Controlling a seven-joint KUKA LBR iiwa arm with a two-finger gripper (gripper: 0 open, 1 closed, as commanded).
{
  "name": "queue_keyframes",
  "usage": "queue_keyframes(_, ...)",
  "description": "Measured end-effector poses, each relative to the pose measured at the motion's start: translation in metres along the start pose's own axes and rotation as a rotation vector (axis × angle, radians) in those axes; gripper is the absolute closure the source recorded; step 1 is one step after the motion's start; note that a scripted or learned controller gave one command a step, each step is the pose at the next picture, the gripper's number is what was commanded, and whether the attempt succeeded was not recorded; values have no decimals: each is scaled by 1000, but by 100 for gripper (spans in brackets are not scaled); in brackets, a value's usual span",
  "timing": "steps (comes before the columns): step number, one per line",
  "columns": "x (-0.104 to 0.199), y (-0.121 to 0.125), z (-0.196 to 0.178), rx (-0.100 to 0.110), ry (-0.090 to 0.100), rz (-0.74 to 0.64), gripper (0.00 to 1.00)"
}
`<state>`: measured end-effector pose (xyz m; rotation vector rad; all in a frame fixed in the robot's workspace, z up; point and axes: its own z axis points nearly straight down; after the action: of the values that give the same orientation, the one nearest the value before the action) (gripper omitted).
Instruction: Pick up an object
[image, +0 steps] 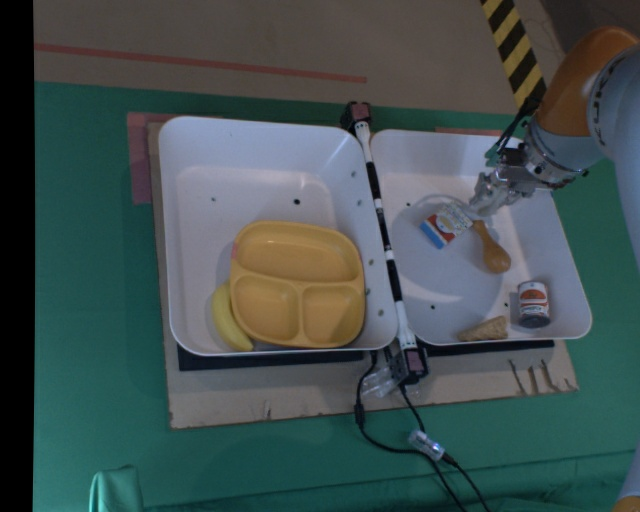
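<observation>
Hovering low over the right bin (560, 262), the gripper (487, 197) is seen at the end of the grey arm (585, 95); whether the jaws are spread or pressed together cannot be told, and nothing is seen between them. Just below and beside the tip, a wooden spoon-like piece (490, 249) is lying, with a clear packet with a red and blue label (440, 226) close on its left. Further off in the same bin, a small can (533, 303) and a tan wedge (484, 329) are placed near the front wall. In the left bin (200, 150), a yellow divided tray (297, 283) and a banana (228, 321) are kept. Risk is judged as follows: the packet and spoon piece are crowded together, so a descent could land between them, and either could be nudged aside or only clipped at an edge.
</observation>
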<state>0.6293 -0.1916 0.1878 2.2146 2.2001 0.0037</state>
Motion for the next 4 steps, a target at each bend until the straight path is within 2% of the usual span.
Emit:
queue_keyframes(1,1,0,1,2,1,0,0)
queue_keyframes(2,-3,3,-17,-15,-8,5,100)
queue_keyframes(3,-3,3,-17,-15,-8,5,0)
queue_keyframes(4,-5,6,-35,-30,-16,10,100)
